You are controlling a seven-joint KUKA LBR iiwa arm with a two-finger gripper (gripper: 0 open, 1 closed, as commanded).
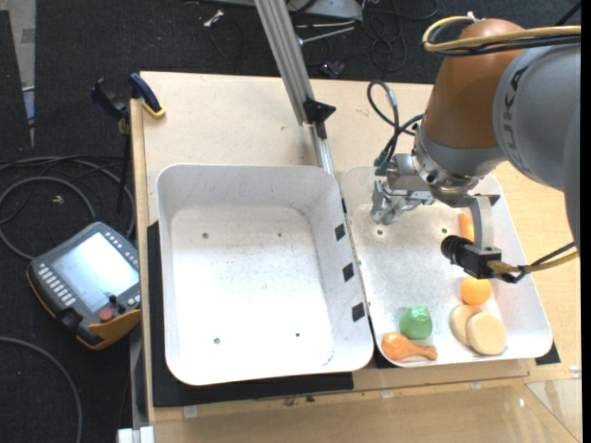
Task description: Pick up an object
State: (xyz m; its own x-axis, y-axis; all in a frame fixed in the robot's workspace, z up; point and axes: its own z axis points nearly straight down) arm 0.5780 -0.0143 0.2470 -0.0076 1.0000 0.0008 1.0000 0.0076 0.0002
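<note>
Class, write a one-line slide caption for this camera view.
Gripper poised over the right bin, far from the green ball and orange ball at its near edge.

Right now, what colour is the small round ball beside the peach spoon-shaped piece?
Green, clear in the camera view.

1. Both bins (249,275) are white, speckled with faint dark dots.
2. The ball (416,322) is green.
3. The round fruit (476,291) is orange.
4. The tabletop (222,123) is pale tan.
5. The arm (545,100) is grey and orange.
</note>
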